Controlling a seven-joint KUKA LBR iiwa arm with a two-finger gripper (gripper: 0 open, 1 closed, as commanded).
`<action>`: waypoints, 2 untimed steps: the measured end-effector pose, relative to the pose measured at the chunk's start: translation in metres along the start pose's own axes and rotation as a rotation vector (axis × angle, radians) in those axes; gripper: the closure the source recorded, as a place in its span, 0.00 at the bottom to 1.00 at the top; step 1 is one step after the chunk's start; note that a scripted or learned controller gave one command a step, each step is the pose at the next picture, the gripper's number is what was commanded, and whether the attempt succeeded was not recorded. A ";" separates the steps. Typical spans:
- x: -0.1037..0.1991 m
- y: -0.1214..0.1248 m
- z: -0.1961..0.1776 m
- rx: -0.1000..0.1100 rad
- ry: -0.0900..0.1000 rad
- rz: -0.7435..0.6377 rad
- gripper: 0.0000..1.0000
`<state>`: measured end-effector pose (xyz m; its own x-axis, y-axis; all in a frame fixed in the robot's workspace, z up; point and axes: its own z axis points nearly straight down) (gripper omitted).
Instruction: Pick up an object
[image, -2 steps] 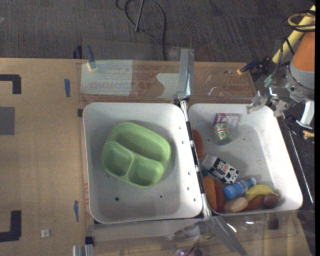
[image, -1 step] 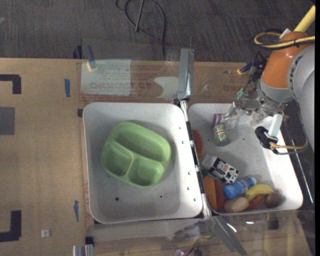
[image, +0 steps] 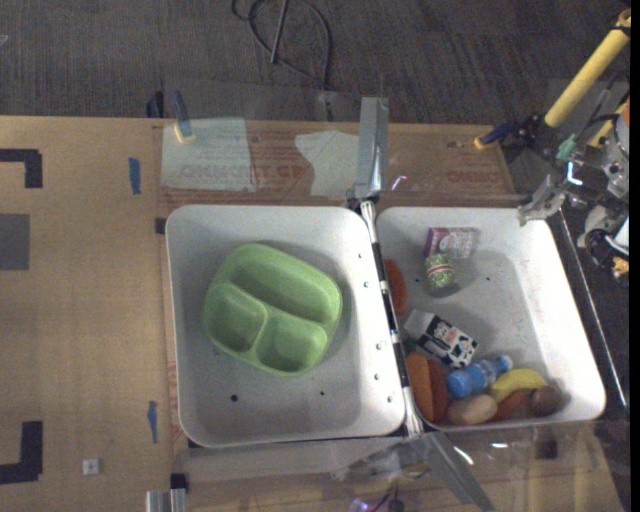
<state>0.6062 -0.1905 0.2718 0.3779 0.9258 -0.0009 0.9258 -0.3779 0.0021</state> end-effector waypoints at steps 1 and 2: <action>0.039 -0.018 0.123 0.004 0.001 -0.022 0.00; 0.024 -0.052 -0.139 -0.001 0.000 -0.209 0.00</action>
<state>0.5664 -0.1483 0.4105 0.1774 0.9841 -0.0010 0.9841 -0.1774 0.0028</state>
